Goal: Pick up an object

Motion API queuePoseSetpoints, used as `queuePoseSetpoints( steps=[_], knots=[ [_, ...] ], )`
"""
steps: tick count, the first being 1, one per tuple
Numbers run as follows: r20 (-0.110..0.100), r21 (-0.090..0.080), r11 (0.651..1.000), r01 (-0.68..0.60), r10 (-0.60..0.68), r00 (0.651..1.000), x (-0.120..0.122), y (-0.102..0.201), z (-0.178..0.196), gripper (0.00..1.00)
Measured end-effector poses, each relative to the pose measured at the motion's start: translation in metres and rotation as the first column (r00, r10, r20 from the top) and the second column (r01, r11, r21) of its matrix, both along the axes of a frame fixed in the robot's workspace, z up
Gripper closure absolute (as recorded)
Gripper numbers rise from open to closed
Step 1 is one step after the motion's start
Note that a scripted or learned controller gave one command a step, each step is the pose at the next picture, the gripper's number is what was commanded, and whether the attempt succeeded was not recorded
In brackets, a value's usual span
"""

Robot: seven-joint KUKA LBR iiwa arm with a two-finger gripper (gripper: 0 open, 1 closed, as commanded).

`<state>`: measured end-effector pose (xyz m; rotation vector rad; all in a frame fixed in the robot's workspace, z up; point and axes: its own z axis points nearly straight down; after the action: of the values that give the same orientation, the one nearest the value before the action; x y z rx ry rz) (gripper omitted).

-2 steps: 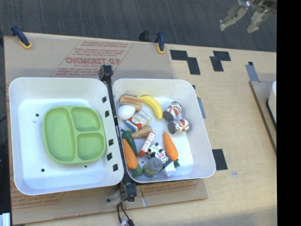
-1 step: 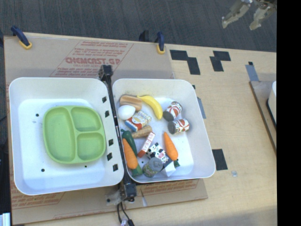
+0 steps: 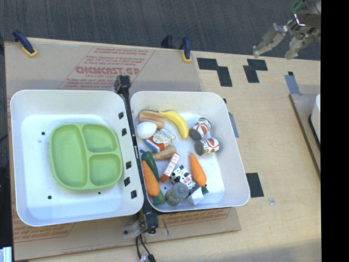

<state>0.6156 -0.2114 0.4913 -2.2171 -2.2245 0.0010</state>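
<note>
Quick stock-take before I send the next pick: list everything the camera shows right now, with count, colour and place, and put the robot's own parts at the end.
White bins: 2, side by side on the bench; left bin, right bin.
Divided plate: 1, light green, in the left bin.
Banana: 1, yellow, back of the right bin.
Egg: 1, white, left of the banana.
Hot dog: 1, brown, at the back by the egg.
Carrots: 2, orange; one at the left wall, one right of centre.
Cans: 2, red and white, right side and.
Clamps: 2, blue and yellow, at the board's back edge and.
Other small items at the right bin's front: too jumbled to identify.
Gripper: 1, pale metal, top right, over the bench away from the bins, holding nothing.
</note>
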Motion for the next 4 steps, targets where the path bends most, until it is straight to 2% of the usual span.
queuePoseSetpoints(
  steps=[1, 2, 3, 4],
  knots=[
    [0.0, -0.002, 1.0, -0.002, 0.002, 1.0, -0.078, 0.0, -0.093, 0.0],
    [-0.001, -0.002, 1.0, -0.003, 0.003, 1.0, -0.121, 0.0, -0.161, 0.0],
    [0.0, -0.002, 1.0, -0.002, 0.002, 1.0, -0.121, 0.0, -0.161, 0.0],
    [-0.004, 0.001, 1.0, -0.004, 0.004, 1.0, -0.105, 0.021, -0.335, 0.0]
  ],
)
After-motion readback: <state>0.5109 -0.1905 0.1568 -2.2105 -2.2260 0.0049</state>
